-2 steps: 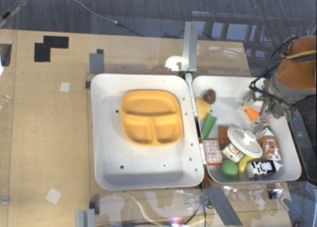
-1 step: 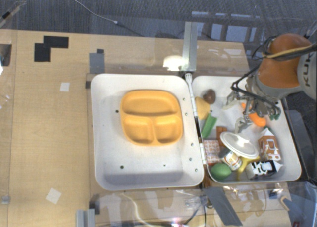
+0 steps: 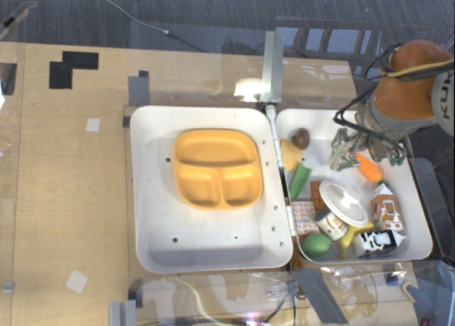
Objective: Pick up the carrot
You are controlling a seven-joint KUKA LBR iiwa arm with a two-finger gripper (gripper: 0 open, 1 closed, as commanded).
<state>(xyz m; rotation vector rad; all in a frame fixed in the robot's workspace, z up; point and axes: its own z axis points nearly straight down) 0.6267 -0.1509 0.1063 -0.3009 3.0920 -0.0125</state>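
**A:** Look down from the fixed camera. Your carrot [image 3: 369, 168] is in the right-hand bin [image 3: 419, 232], in its upper right part, a short orange piece. Do you see it?

**B:** I do. Where does it lie against your gripper [image 3: 346, 153]?

**A:** Just beside it, on the right and a little lower in the picture. The metal fingers hang down and to the left of the orange band, and the carrot sits at their right edge, touching or nearly so. You can't tell from this slant whether it is between the fingers or only next to them, so don't count it as held.

**B:** And the jaws?

**A:** You cannot tell whether they are spread or pressed together; the parts overlap into one grey tangle.

**B:** Which way does the carrot run?

**A:** Its long axis slants from upper left to lower right, with the near end towards the fingers. I'd judge that your next move needs a small shift right and down, with the fingers straddling it across that slant.

**B:** Anything crowding it?

**A:** A white cup [image 3: 343, 204] lies below and left, and a small brown carton [image 3: 387, 209] below. The yellow tray [image 3: 217, 167] in the left bin [image 3: 153, 246] is well apart.
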